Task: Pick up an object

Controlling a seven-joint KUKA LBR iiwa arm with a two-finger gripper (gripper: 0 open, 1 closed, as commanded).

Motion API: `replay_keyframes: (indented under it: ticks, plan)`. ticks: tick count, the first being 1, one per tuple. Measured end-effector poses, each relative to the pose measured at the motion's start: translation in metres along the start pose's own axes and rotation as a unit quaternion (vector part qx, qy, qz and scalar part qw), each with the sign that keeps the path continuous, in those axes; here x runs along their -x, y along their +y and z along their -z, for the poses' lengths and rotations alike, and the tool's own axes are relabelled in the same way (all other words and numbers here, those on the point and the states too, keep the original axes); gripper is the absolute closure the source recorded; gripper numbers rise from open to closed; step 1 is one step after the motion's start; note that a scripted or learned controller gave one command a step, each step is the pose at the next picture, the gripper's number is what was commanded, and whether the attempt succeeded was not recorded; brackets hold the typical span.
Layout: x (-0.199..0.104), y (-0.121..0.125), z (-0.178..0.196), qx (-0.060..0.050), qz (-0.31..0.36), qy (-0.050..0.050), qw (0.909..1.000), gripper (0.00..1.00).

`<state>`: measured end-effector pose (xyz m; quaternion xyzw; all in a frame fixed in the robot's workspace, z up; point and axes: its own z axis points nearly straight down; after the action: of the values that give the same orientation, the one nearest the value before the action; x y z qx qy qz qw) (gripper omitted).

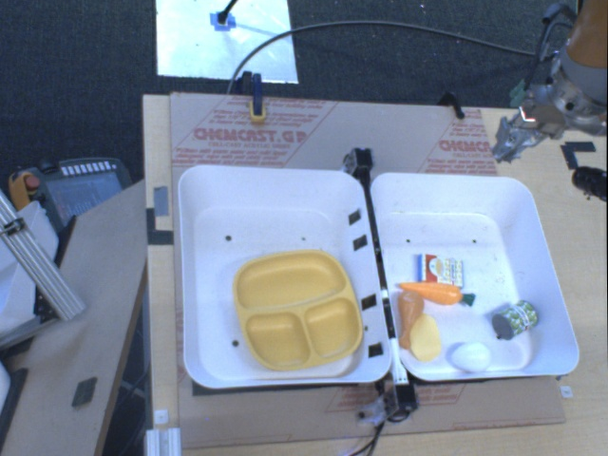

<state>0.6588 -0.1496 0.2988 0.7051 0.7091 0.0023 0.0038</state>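
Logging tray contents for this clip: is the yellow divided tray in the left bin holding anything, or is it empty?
Empty. The yellow divided tray shows bare yellow in all three compartments.

Dark carpet (76, 55) — wooden bench (104, 255), cardboard sheet (285, 126)

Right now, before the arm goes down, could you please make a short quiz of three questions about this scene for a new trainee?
1. True or false: the yellow tray lies in the right bin.
2. Which thing lies nearest the carrot? A) the white egg B) the small carton C) the green can
3. Fill in: the gripper hangs outside the bins, beyond the ____ bin's far corner.

Key: 1. False, it lies in the left bin. 2. B. 3. Right.
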Motion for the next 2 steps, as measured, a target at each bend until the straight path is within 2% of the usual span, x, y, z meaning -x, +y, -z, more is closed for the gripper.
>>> replay_keyframes:
  ticks: [2]
  plan:
    - [-0.115, -0.022, -0.014, -0.004, 0.002, 0.002, 1.0, 1.0]
